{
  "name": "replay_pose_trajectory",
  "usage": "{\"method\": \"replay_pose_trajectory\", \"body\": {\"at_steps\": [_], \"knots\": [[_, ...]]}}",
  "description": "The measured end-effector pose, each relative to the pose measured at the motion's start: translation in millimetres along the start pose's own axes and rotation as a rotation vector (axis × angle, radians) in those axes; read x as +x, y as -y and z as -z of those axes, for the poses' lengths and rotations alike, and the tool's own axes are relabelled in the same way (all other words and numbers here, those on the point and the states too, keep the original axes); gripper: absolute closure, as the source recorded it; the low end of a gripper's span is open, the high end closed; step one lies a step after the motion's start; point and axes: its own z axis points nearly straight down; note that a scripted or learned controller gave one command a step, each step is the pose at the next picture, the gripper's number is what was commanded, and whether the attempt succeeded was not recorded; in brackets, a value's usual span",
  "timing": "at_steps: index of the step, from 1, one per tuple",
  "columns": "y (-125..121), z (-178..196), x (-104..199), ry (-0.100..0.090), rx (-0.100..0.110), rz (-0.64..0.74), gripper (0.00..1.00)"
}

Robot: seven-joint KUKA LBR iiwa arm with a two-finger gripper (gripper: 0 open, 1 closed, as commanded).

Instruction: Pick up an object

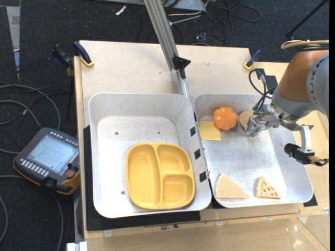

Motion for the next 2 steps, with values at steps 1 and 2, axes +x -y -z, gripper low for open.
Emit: {"method": "replay_pose_trajectory", "body": {"at_steps": [1, 2], "knots": [[0, 44, -3, 0.000, -0.003, -0.001, 1.00], [-3, 100, -10, 0.000, 0.001, 0.001, 1.00]]}}
